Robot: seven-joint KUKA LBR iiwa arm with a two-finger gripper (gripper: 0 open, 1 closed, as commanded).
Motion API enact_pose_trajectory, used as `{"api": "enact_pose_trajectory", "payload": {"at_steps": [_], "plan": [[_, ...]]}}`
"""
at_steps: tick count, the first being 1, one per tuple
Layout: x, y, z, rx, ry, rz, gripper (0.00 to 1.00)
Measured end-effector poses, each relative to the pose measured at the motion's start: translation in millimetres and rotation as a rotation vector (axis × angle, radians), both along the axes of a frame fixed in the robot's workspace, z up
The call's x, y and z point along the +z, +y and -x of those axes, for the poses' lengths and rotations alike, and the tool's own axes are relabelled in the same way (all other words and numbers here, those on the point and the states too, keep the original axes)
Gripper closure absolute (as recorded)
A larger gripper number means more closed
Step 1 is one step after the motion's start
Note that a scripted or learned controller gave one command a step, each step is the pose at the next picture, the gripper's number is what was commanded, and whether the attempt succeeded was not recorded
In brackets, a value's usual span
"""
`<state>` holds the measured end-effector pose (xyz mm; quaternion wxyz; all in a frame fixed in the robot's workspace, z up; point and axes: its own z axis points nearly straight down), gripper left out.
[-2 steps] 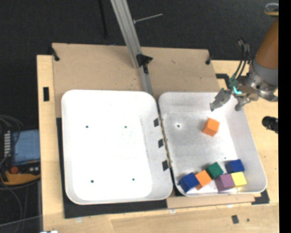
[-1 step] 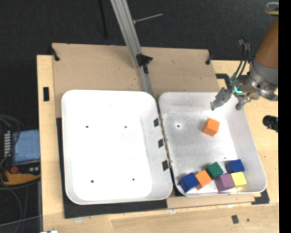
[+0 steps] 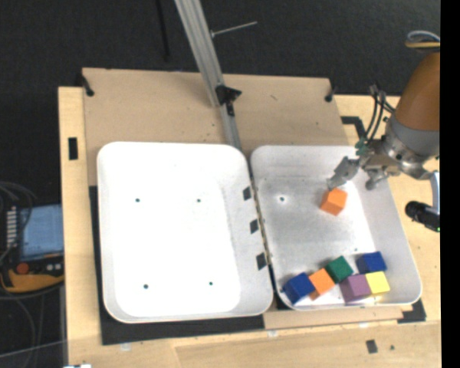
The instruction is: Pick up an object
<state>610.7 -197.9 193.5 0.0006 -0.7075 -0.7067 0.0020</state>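
My gripper (image 3: 353,182) hangs over the back right part of the right bin (image 3: 291,232), reaching in from the right. Its two fingers stand apart, so it is open, with nothing between them. An orange cube (image 3: 333,201) sits just below and left of the left fingertip, close to it but outside the gap. Whether the cube touches that finger I cannot tell.
Along the right bin's front edge lie several blocks: blue (image 3: 298,286), orange (image 3: 321,280), green (image 3: 339,268), purple (image 3: 356,286), yellow (image 3: 378,283) and another blue (image 3: 371,263). The left bin (image 3: 176,228) adjoins on the left. A slanted metal post (image 3: 207,52) rises behind the bins.
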Motion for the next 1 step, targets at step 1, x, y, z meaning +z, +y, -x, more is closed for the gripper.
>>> {"api": "enact_pose_trajectory", "payload": {"at_steps": [1], "plan": [[-41.8,-0.6,1.1,-0.001,0.000,0.000,0.00]]}}
